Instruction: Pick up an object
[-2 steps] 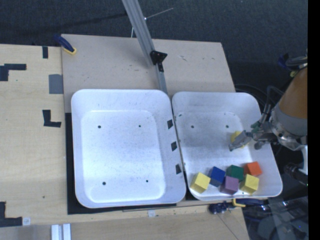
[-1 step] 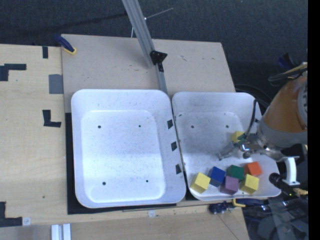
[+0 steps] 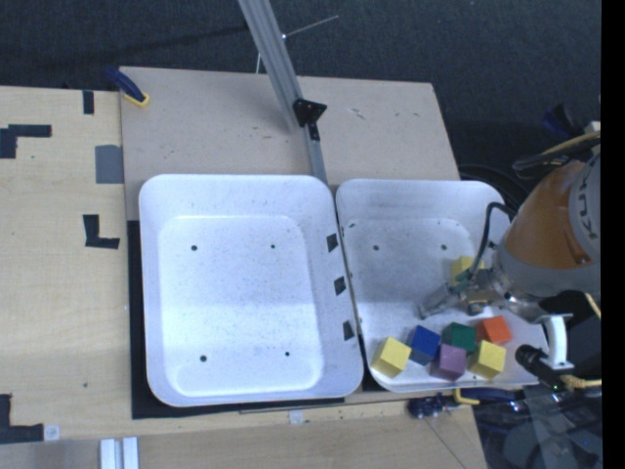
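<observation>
Approach step in hand, by judgement: no block lifted, none seen between the fingers. Gripper (image 3: pixel 457 297) low inside the right bin (image 3: pixel 410 198), over its right half, just above the block cluster. Fingers apparently splayed a little, one pointing left toward the bin floor, but too blurred to settle; state of the gripper: cannot tell whether apart or together.

Task objects, all in the right bin along its near wall: yellow block (image 3: pixel 393 356) at far left of the row, blue block (image 3: pixel 425 344) just beside it, purple block (image 3: pixel 451 361) and green block (image 3: pixel 459 337) touching or nearly so, a second yellow block (image 3: pixel 489 359) to the right, orange block (image 3: pixel 496 329) above that. A small yellow piece (image 3: pixel 462 266) just beside the gripper, partly hidden.

Next move, by judgement: select one block, preferably the outlying yellow one with free sides; centre over it, descend, close, lift. Crowded cluster likely to foul a grasp.

Arm pose: arm (image 3: pixel 562 233) entering from the right, orange band above the wrist, wrist angled down and left into the bin. Left bin (image 3: pixel 156 203) beside it on the counter (image 3: pixel 59 262).
</observation>
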You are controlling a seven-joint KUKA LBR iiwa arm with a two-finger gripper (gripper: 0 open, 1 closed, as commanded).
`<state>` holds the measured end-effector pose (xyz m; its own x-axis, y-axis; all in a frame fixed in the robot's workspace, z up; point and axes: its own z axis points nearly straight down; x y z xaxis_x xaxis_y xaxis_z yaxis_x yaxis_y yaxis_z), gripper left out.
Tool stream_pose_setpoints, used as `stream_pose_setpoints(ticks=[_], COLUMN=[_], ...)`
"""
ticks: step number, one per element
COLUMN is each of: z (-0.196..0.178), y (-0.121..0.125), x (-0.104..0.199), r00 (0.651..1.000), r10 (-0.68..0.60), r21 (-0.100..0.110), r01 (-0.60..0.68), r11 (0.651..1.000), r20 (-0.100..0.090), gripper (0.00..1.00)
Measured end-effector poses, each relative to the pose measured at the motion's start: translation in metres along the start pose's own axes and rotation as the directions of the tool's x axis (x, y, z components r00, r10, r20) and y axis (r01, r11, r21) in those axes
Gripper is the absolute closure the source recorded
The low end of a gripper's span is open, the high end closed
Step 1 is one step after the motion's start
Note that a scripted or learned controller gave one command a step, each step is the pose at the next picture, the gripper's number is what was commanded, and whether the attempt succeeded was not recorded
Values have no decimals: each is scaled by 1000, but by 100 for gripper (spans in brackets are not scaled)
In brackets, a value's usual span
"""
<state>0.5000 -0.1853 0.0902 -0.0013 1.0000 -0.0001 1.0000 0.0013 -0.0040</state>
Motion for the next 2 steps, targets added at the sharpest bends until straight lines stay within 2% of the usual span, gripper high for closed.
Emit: stream_pose_setpoints(ticks=[1,2], z=[-11,-71], y=[0,5], x=[1,7], r00=[1000,1000], r10=[-1,-1], r21=[-1,-8], r01=[1,1], r11=[1000,1000], r20=[-2,1], gripper=[100,100])
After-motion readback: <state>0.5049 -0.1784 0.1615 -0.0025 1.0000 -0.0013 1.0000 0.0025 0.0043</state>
